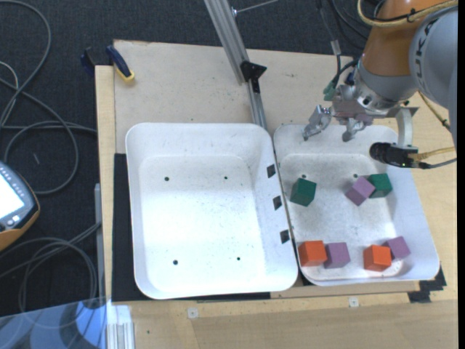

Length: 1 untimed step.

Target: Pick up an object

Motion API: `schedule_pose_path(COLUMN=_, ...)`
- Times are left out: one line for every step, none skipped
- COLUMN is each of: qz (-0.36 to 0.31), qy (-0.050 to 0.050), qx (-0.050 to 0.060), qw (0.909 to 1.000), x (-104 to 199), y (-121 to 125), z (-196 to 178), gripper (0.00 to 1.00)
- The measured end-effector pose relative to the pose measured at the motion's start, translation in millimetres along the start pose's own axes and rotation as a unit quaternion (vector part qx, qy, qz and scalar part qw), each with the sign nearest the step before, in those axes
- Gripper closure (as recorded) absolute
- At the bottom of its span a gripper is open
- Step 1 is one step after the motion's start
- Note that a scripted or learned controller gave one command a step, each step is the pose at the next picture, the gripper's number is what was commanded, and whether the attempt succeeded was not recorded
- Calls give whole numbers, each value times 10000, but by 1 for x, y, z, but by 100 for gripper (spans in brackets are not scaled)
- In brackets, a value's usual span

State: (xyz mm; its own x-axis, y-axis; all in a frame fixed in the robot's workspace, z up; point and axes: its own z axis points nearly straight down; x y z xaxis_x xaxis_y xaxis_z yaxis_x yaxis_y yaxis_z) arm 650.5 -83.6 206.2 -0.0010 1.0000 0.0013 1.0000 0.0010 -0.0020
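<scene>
Seven blocks lie in my right bin (418, 227). Nearest the gripper (333, 128), the green block (304, 192) sits well below its spread, seemingly unladen fingers (314, 126), which hover over the bin's far edge.

Two white bins (145, 166), both speckled with fine dark flecks, sit on a tan wooden bench (182, 78) over dark floor. In the right bin (414, 217): a dark green cube (304, 192) at nine o'clock, a purple cube (360, 190) touching a green cube (380, 185) at two o'clock. Along six o'clock run an orange cube (313, 253), purple cube (337, 254), orange cube (376, 257) and purple cube (397, 248). The arm (407, 35) is grey and orange; its gripper (336, 126) silver.
</scene>
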Motion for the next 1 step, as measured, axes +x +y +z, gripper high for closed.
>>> schedule_pose_path(qz=40, qy=-28, qx=-51, qw=10000, x=-74, y=-81, z=-107, gripper=0)
